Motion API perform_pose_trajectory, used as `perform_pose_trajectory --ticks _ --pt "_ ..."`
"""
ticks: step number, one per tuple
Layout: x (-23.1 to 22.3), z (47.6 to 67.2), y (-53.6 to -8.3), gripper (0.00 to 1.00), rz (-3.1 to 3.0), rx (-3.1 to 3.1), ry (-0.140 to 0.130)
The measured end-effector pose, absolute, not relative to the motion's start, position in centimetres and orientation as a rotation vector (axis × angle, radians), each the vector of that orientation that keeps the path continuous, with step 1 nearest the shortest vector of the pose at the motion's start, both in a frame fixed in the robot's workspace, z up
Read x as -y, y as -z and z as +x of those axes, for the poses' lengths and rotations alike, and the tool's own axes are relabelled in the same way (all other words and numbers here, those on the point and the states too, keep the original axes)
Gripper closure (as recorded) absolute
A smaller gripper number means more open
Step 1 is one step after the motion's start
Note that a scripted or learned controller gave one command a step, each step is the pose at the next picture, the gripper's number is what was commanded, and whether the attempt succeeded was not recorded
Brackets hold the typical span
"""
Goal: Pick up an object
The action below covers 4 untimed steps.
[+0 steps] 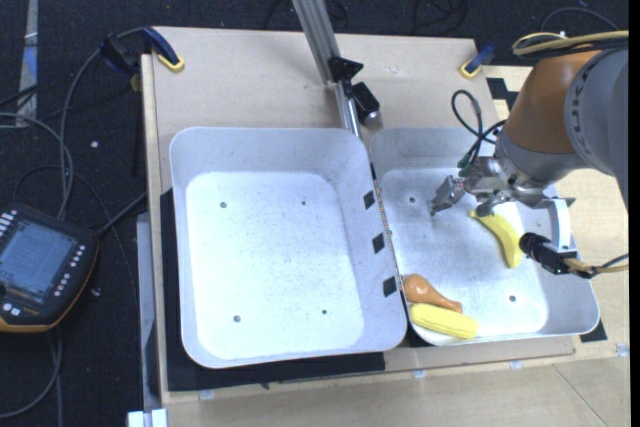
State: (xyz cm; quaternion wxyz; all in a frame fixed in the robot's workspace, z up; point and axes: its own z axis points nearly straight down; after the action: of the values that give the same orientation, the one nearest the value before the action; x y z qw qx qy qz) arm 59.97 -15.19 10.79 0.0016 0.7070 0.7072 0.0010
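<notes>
**Banana lies just beside the gripper in the right bin**

The banana (pixel 502 235) rests on the floor of the right bin (pixel 440 165), near its right wall, with its long axis running at a slant from upper left to lower right. Its upper end sits just under the wrist of the arm (pixel 565 110), so part of it may be hidden there.

The gripper (pixel 452 194) hangs low over the bin floor, to the left of the banana's upper end. Its 2 fingers point left and downward, away from the fruit, and nothing is seen between them. Whether they stand apart or together is too small to tell.

The coming move turns on this: the banana lies to the right of the fingertips and slightly below them in the view, so the gripper would likely need to shift right and turn to span the fruit across its narrow width.

Well apart, at the bin's near edge, lie 2 other candidates: an orange-brown piece (pixel 428 292) and a yellow corn cob (pixel 444 320), touching each other. The left bin (pixel 190 155) lies alongside.
</notes>
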Motion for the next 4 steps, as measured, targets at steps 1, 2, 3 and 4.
perform_pose_trajectory --ticks 1,2,3,4 --pt "15.2 59.9 -11.6 1.00 2.221 -2.221 -0.001" --pt "15.2 60.2 -15.8 1.00 2.219 -2.220 -0.003" --pt "14.8 59.8 -20.3 1.00 2.219 -2.220 -0.004" --pt "14.9 60.8 -25.0 1.00 2.219 -2.219 -0.004"
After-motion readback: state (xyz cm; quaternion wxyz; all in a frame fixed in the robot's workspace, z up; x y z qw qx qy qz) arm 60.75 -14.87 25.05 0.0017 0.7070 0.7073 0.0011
